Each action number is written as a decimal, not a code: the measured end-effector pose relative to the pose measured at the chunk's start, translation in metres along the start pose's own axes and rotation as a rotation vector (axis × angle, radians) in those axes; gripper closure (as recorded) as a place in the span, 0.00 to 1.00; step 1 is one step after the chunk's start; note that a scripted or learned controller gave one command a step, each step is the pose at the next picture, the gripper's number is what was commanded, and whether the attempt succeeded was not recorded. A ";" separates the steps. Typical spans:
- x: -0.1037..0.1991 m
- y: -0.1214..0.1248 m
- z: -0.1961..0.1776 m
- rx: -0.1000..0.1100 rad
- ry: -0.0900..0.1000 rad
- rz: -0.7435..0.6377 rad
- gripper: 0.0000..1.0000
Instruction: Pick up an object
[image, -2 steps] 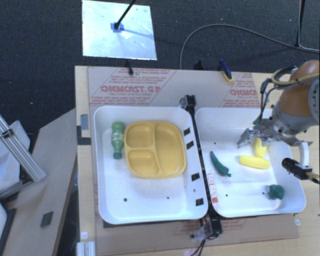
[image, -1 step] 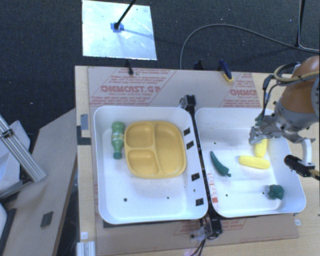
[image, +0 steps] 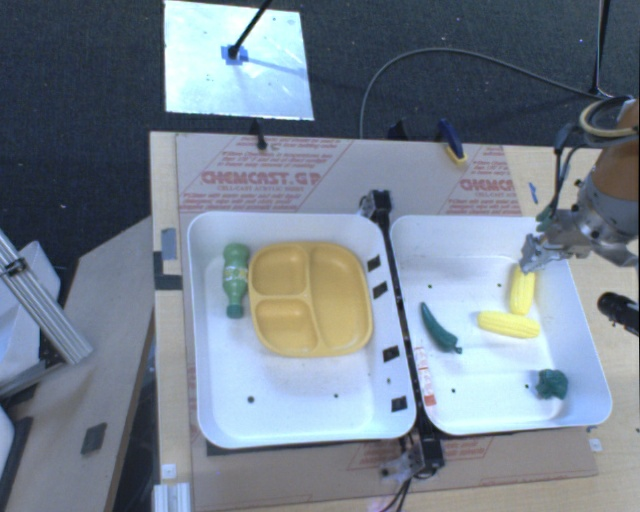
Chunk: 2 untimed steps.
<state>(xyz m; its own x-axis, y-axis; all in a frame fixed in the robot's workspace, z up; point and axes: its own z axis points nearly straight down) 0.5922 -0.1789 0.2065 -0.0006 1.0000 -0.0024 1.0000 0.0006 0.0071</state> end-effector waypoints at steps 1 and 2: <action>-0.001 0.002 -0.055 -0.001 0.000 -0.004 1.00; 0.054 0.010 -0.041 0.005 0.004 -0.009 1.00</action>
<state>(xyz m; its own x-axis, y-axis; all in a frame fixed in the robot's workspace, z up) 0.6022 -0.1245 0.2470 -0.0097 1.0000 0.0012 0.9999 0.0097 0.0024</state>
